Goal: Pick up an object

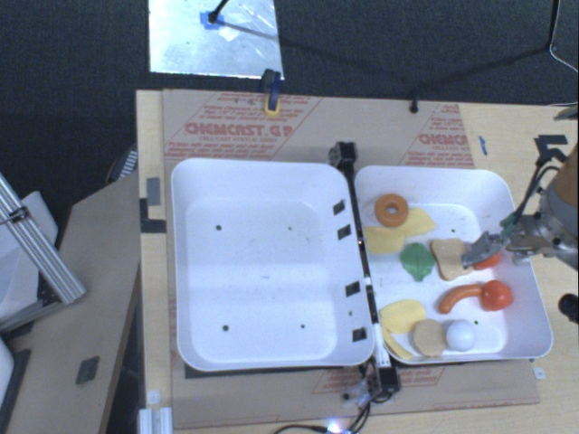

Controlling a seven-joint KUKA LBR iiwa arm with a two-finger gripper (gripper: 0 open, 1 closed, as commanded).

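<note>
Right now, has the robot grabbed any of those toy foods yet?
Not that I can see. Nothing looks lifted: the donut, green piece and tomato all lie in the right bin. The gripper is low beside the bread slice. Grasping and lifting remain.

Arm [563,208] cut off at right edge — small red object [488,260] partly hidden.

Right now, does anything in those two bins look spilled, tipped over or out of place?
Nothing stands out. The toy food, including the donut, green piece, sausage, tomato and white ball, all lies inside the right bin. The claw sits low beside the bread slice.
</note>
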